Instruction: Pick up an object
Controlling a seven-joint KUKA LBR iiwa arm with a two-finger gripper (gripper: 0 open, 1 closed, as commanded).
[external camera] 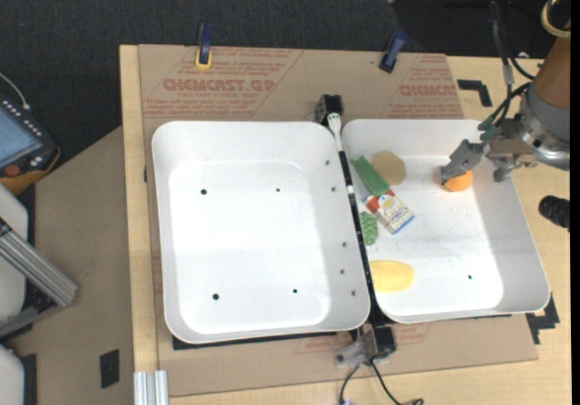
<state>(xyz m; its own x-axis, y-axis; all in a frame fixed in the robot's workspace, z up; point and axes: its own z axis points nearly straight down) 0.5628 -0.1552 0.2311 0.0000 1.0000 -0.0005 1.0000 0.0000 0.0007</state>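
Orange object [458, 180] sits in the right bin [507, 285], toward its far right, just below the gripper [483, 161], whose fingers [463, 159] are spread apart with nothing between them, one beside the object.

A brown board [272, 72], seemingly cardboard, covers the bench, and 2 shallow white bins [245, 231] [507, 258] sit side by side on it.

**Arm reached in from the right, gripper spread**

The grey arm [555, 100] is extended from the right edge, its orange band seen above the wrist. The gripper [483, 159] is held low, pointed left, with its two fingers [462, 159] spread apart.
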